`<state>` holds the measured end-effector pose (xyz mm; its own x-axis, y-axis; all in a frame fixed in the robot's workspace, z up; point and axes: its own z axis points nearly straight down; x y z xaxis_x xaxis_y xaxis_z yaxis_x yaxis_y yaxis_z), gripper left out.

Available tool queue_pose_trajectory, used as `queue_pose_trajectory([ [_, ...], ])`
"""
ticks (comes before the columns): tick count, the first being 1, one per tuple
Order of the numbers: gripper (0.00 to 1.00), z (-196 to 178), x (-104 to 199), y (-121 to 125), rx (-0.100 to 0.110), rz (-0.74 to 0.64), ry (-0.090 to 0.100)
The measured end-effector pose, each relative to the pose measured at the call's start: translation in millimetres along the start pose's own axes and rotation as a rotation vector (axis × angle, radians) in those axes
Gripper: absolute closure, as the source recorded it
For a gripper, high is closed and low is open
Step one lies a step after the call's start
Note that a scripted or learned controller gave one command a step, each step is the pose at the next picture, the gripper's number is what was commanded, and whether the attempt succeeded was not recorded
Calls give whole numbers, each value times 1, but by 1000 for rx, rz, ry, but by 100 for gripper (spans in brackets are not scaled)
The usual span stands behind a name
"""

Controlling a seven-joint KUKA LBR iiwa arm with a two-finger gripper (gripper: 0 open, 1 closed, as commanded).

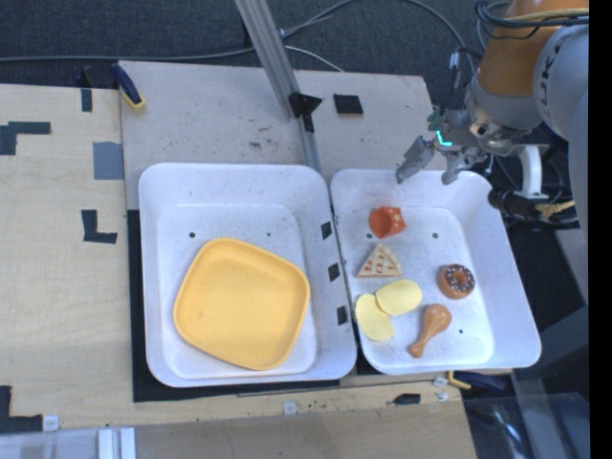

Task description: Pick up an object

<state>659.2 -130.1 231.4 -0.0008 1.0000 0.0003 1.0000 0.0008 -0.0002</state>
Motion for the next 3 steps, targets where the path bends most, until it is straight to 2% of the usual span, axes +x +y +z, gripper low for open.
queue_pose_trajectory([
  [1,0,0,0,0,0,0,0],
  [2,0,43,1,0,4,0,0],
  [3,0,101,7,7,5,-1,0],
])
